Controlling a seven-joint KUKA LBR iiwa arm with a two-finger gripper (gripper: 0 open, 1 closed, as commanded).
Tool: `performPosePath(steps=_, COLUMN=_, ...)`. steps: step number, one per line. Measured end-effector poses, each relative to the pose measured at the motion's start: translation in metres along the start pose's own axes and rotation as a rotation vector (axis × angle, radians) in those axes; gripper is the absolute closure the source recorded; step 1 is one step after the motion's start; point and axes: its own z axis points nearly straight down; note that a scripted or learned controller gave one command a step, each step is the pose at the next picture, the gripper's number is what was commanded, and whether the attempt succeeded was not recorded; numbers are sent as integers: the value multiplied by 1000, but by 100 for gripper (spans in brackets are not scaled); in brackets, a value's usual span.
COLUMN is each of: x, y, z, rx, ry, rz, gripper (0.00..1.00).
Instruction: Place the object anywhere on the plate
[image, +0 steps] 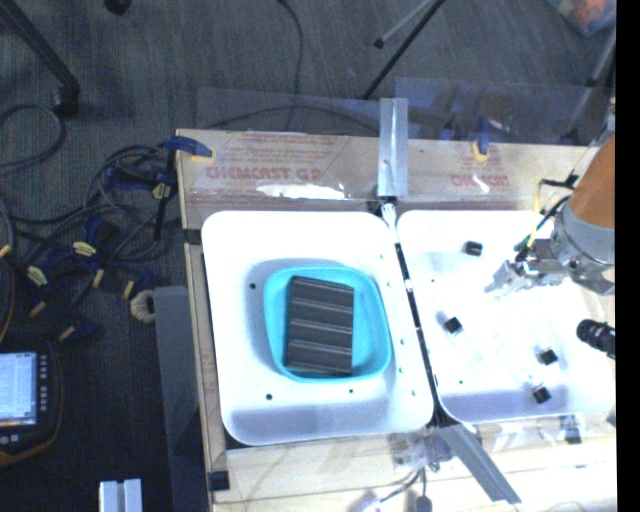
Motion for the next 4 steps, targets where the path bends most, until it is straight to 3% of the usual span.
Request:
performPosePath(steps=1, x=0, y=0, z=0, rx=0, ry=0, rz=0, gripper=0)
performPosePath(steps=2, x=0, y=-62, z=38, rx=3, ry=0, rz=61, gripper=0)
performPosePath(steps=3, x=0, y=-38, z=-95, rx=-1, ry=-4, rz=72, gripper=0)
performPosePath(steps=4, x=19, y=-61, z=-6, rx=3, ry=0, rz=89, gripper=0)
